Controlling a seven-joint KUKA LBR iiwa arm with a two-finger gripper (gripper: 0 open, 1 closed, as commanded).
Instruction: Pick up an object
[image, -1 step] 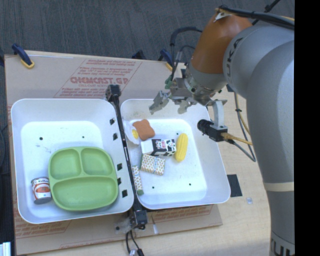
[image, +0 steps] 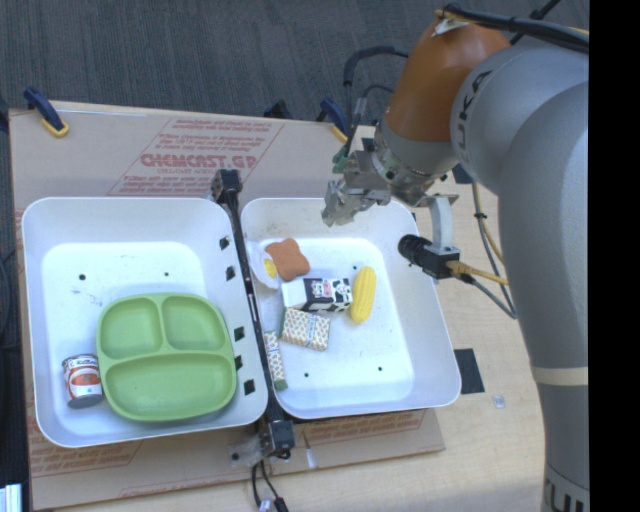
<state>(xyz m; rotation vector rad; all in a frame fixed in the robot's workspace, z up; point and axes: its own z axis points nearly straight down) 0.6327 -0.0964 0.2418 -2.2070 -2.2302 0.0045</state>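
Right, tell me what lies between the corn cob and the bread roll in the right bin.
In the camera view, a small black-and-white milk carton lies between the corn cob and the bread roll, touching or nearly touching the corn.

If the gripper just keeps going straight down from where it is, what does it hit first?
Probably bare floor at the far end of the right bin, just beyond the toy bread. The gripper hangs above that spot, though depth is hard to judge.
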